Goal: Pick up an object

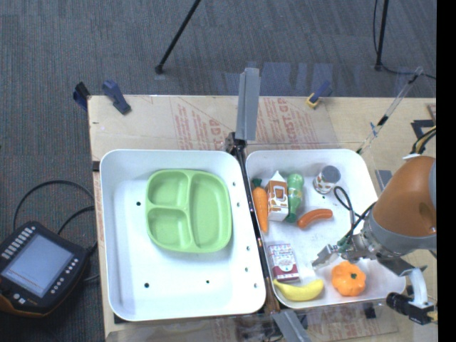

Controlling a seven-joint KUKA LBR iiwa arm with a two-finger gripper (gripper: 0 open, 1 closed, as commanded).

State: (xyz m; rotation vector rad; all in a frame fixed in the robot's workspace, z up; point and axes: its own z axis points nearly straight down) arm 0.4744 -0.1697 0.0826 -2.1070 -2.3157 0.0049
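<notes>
1. A wooden bench [178, 123] on dark carpet carries two shallow white bins side by side; the right bin [370, 173] serves as landmark for everything below.

2. Nearest the camera, along that bin's front wall, lie a banana [299, 290] and, to its right, a small orange pumpkin [348, 279]. Just behind the banana sits a red carton [283, 261].

3. The gripper [329, 255] hangs low over the bin's front-right part, reaching in from the right. Its fingers look slightly parted with nothing between them — it holds no object, as far as the slanted view tells.

4. The pumpkin is the closest thing to grasp: just beside the gripper, toward the front and a little right. It is round, so no long axis dictates the wrist angle. The banana, by contrast, stretches along the front wall.

5. Mid-bin: a sausage [315, 218], lying slantwise.

6. Further back: a carrot [261, 209] along the bin's left wall, a juice box [278, 198], a green vegetable [294, 194], and a can [327, 179] near the back wall.

7. Left of the landmark, the other bin [121, 262] holds a green divided plate [189, 210].
</notes>
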